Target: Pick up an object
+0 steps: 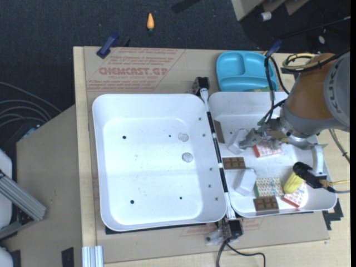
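My gripper hangs low over the upper left part of the right bin, at the end of the grey arm with its orange band. Just right of it lies a red and white packet. Below it, by the bin's left wall, rests a brown chocolate bar, with a white block lower down. A patterned pack, a yellow object and a second brown bar lie along the bin's near side. I see nothing between the gripper and these items.
The left bin holds two small round pale discs. A blue divided tray sits behind the right bin. A blue clip lies at the bench's far left corner. Cables trail over the blue tray.
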Controlling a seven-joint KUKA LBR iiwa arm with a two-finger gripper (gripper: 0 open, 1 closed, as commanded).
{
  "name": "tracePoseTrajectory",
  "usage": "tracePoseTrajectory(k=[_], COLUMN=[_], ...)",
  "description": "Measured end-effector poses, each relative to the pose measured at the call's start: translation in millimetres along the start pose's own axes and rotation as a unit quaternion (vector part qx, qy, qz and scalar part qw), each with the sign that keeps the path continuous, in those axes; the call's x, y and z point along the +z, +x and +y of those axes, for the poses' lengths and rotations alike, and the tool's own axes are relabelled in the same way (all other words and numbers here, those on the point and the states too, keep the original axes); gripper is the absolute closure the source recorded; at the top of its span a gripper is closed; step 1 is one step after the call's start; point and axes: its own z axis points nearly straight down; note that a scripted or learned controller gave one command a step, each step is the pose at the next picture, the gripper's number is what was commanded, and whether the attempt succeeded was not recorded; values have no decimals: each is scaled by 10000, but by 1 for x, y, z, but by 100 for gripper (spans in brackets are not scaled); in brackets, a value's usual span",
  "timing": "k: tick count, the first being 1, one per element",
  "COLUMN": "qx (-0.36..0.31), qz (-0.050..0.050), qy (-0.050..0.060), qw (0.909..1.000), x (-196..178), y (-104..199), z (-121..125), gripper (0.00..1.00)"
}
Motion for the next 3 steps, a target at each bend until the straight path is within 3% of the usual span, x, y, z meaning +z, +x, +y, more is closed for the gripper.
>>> tracePoseTrajectory(k=[1, 2, 3], qx=[0, 0, -13], qz=[2, 2, 13], qy=[16, 18, 53], qw=[10000, 10000, 10000], x=[-8, -8, 20], y=[0, 0, 14], z=[-1, -1, 100], gripper=[100, 0, 0])
